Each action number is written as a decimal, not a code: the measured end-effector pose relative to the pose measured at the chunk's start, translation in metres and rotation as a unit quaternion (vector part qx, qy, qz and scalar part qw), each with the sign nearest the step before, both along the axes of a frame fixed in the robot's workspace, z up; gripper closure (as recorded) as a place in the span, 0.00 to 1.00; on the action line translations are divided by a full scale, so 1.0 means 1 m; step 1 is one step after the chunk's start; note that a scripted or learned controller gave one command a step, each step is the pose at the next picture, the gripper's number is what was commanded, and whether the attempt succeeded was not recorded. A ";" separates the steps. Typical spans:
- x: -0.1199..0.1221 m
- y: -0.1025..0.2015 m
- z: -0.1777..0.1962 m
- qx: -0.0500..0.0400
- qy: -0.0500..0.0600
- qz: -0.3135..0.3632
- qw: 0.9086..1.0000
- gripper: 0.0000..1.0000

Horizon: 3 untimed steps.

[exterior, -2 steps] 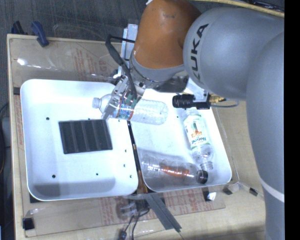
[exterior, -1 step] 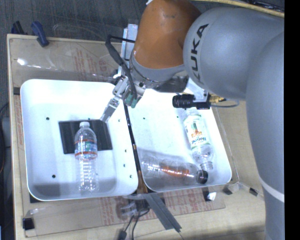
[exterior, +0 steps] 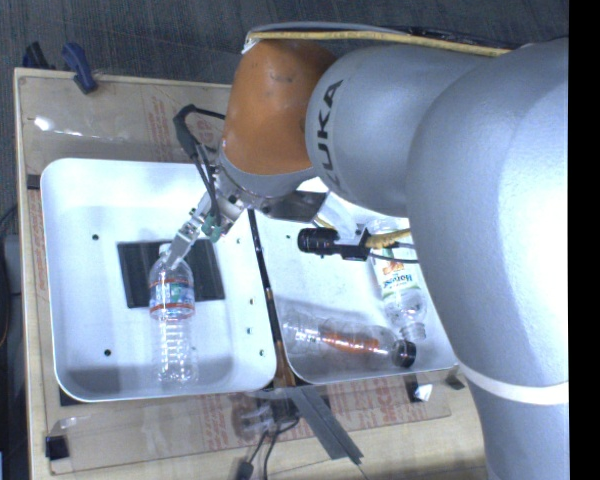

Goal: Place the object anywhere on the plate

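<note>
Pointing cap at end effector, bottle runs top-to-bottom in view, overlapping black plate; grip state unclear.

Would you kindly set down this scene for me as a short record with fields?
black plate: flat on the left bin floor
clear bottle: upper part overlaps the plate's right part, base beyond the plate's edge
arm: in from the right, tip at that bottle's cap end
right bin: labelled bottle and black-capped bottle, both lying
</note>
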<state>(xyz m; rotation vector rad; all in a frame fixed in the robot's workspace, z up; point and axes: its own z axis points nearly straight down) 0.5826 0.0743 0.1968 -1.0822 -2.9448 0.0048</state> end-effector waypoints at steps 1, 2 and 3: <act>-0.029 -0.008 -0.006 0.000 -0.001 -0.014 1.000 0.00; -0.067 0.037 -0.037 -0.001 0.000 -0.194 0.981 0.00; -0.012 0.053 -0.081 -0.001 -0.001 -0.253 0.968 0.00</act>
